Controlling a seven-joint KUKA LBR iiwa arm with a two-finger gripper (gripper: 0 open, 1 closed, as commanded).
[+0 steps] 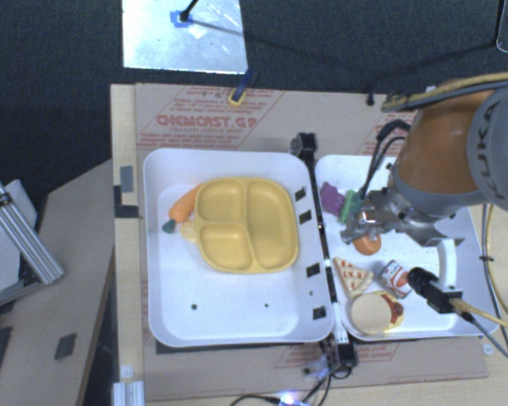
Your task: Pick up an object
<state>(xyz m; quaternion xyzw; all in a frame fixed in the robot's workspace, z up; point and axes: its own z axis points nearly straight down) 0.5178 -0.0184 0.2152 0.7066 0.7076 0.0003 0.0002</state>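
Note:
My gripper (358, 225) hangs low in the right bin (466, 324), near its left side. Just below it lies a small round orange fruit (369, 245), touching or partly under the gripper's tip. A purple toy (331, 197) and a green piece (350, 203) sit right beside the gripper, on its upper left. Toward the front lie a pizza slice (350, 274), a small red and white can (394, 277) and a round bun with a red filling (374, 313). The arm's grey and orange body covers the bin's far right part.
The left bin (165, 311) holds a yellow divided plate (241, 225) and an orange carrot (181, 205) with a green end against the plate's left edge. A black divider (315, 218) runs between the two bins. A shiny metal sheet (184, 24) lies beyond the bench.

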